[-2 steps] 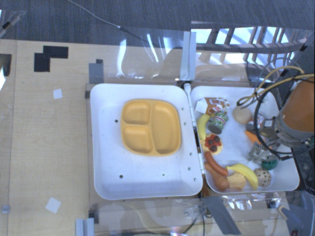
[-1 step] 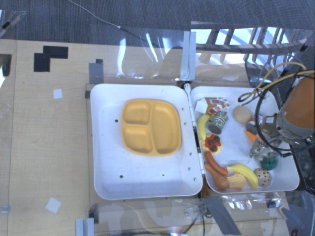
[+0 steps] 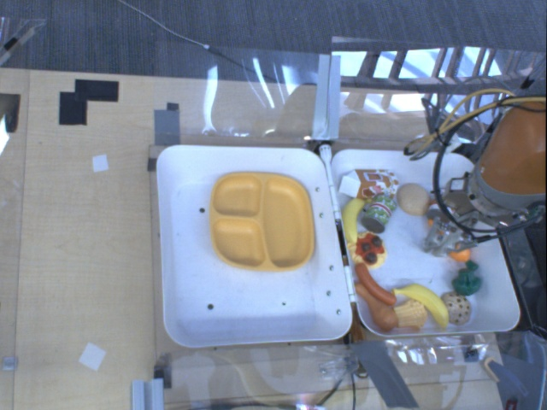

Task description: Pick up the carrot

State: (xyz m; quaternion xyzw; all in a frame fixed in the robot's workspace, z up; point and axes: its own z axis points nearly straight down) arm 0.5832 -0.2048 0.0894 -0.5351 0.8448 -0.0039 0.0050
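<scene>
Reaching in from the right, grey arm w/ orange band [image 3: 521, 156] hangs over the right bin [image 3: 509, 314]. Gripper [image 3: 444, 239] sits low at that bin's right-centre, metal parts blurred; can't tell how it stands, wide or narrow, or whether it has anything. Carrot [image 3: 461, 254]: a small orange bit just beside the gripper tip, lower right of it, touching or nearly so; can't tell which.

Right bin is shallow white plastic, rounded corners, crowded w/ toy food. Green broccoli-like piece [image 3: 467, 278] just below the carrot. Beige rounded lump [image 3: 414, 199] near bin's top. Grey-green can [image 3: 376, 213] tilted, beside a printed packet [image 3: 373, 180]. Yellow banana [image 3: 425, 301] curved along the bottom, a second banana [image 3: 349, 220] against the left wall. Red-brown sausage [image 3: 374, 284] lies diagonally; small pizza-like slice [image 3: 370, 248] w/ dark dots above it.

Left bin [image 3: 184, 314]: same white plastic, holds a yellow tray [image 3: 261, 220], smooth, rounded, w/ 3 compartments. Bench [image 3: 77, 254] is pale wood.
</scene>
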